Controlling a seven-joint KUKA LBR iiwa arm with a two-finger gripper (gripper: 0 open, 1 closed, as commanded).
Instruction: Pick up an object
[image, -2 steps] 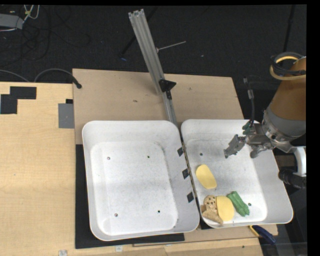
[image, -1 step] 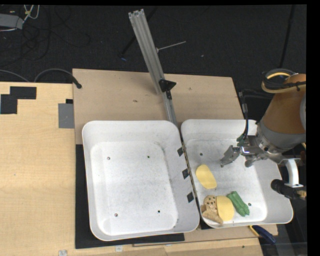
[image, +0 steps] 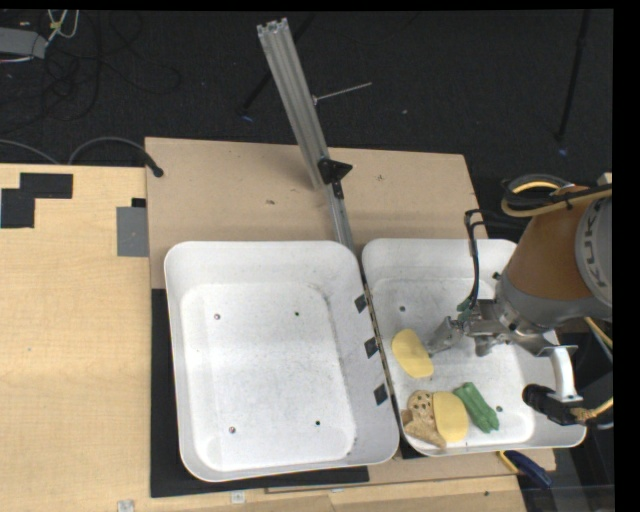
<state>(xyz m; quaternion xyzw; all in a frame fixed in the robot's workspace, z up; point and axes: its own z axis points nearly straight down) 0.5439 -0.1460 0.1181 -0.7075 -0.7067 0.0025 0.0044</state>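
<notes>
In the right bin (image: 430, 265) a pale yellow rounded object (image: 411, 354) lies near the left wall. My gripper (image: 440, 338) is low in the bin, just right of this object and close to its upper right edge; I cannot tell whether it touches it. Toward the bin's front lie a tan speckled piece (image: 422, 414), a second yellow object (image: 450, 418) and a green object (image: 477, 407), packed close together. The grey arm with its orange band (image: 550, 262) comes in from the right, above the bin's right side.
The left bin (image: 262, 355) stands beside the right one, the two meeting along a divider with black clips (image: 372, 345). A slanted metal rail (image: 300, 110) rises behind the bins. Cables (image: 530, 190) hang near the arm.
</notes>
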